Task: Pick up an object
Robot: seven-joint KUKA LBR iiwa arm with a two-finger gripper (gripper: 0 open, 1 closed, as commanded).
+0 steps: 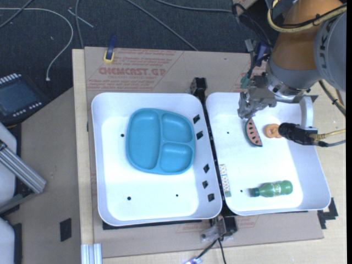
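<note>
Glossy white bins (110, 164) surround a crescent watermelon slice (253, 132) beneath the gripper (246, 110), grip state unclear.

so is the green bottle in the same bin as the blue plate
No, the green bottle lies on its side in the right bin, while the blue plate sits in the left bin.

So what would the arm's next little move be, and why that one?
Probably a short drop straight down. The gripper hangs just above the top end of the watermelon-slice toy in the right bin, nearer than the green bottle, and nothing is held yet.
</note>
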